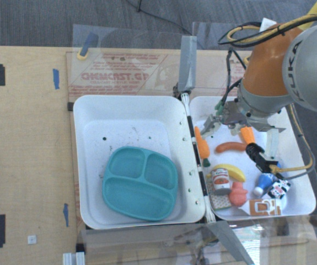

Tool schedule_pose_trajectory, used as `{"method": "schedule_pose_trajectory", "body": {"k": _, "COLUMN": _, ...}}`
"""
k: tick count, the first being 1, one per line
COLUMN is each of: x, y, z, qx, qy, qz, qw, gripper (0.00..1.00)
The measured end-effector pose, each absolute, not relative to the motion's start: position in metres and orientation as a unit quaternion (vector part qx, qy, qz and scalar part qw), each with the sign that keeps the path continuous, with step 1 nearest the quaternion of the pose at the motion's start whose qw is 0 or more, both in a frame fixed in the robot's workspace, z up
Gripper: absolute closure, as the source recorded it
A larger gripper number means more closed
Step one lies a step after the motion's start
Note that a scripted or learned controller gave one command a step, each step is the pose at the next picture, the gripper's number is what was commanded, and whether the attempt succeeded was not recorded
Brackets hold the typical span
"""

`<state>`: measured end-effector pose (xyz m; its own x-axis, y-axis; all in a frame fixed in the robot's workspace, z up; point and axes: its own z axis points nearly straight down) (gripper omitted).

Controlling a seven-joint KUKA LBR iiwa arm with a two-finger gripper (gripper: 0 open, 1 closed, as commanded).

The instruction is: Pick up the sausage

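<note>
The gripper (231, 127), its grip state impossible to tell, hovers at twelve o'clock of the sausage (231, 147), seemingly lined up to descend.

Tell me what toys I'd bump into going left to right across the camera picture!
Blue plate → carrot → can → sausage → blue bottle → cow.
</note>
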<state>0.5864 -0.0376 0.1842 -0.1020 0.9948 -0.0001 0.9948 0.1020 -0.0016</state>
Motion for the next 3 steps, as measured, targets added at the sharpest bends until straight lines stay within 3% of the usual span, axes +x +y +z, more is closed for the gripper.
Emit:
{"method": "schedule_pose_trajectory", "body": {"k": 1, "x": 0.607, "y": -0.097, "z": 0.094, "qx": -0.596, "qy": -0.803, "qz": 0.0004, "qw": -0.001, "gripper": 0.00}}
{"method": "schedule_pose_trajectory", "body": {"k": 2, "x": 0.581, "y": -0.112, "z": 0.089, "qx": -0.572, "qy": -0.820, "qz": -0.0026, "qw": -0.003, "gripper": 0.00}}
{"method": "schedule_pose_trajectory", "body": {"k": 3, "x": 0.581, "y": -0.115, "z": 0.100, "qx": -0.574, "qy": -0.819, "qz": -0.0038, "qw": -0.005, "gripper": 1.00}}
